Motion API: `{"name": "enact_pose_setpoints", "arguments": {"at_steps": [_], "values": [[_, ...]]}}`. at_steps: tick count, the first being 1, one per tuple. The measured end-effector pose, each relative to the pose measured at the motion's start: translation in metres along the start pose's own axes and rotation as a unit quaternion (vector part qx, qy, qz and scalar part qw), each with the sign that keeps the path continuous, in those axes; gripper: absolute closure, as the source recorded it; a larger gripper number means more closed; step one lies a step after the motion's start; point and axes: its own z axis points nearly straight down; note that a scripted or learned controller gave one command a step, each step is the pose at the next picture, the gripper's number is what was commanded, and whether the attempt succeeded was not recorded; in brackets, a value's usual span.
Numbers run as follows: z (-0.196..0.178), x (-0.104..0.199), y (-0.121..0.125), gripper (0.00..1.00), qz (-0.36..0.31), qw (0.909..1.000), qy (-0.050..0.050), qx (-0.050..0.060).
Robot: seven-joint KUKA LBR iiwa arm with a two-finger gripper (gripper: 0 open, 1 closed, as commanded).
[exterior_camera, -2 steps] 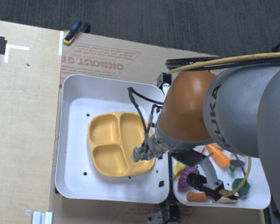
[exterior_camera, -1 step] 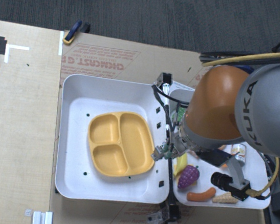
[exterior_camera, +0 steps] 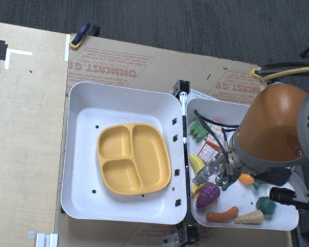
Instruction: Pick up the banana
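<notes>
Yellow and smooth, the banana (exterior_camera: 196, 164) lies in the right bin (exterior_camera: 277, 225), close against that bin's left wall and about halfway along it. It is partly covered by the gripper (exterior_camera: 213, 174), so only its left part shows, a curved length running from upper left to lower right. The gripper hangs just to the right of that part and over the rest, its metal tip low among the toys. From this slant I cannot tell how the tool is set, nor whether anything is caught in it. The coming move turns on this: the banana sits to the left of the tip, toward the wall between the two bins, so I judge the tool would need to shift slightly left and close across the fruit's short width, not along its length. The wall leaves little room on that side.

Around it lie other plastic foods: knobbly purple grapes (exterior_camera: 208, 195) just below the tip, a glossy red sausage (exterior_camera: 222, 215) and a ridged beige cone (exterior_camera: 249, 217) along the bottom edge, a green piece (exterior_camera: 198, 130) toward the top left, and a dark green one (exterior_camera: 266, 206) at the lower right. The left bin (exterior_camera: 76, 155) holds a matte yellow plate (exterior_camera: 133, 158) with three compartments.
</notes>
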Motion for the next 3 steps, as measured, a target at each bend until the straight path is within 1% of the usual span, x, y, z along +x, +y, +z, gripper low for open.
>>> {"name": "enact_pose_setpoints", "arguments": {"at_steps": [1,2,3], "values": [[0.0,0.0,0.0,0.0,0.0,1.0,0.0,0.0],[0.0,0.016,0.063,0.0,0.029,0.9996,-0.001,0.0],[0.0,0.028,0.034,0.0,-0.099,0.9951,0.0,0.0]]}}
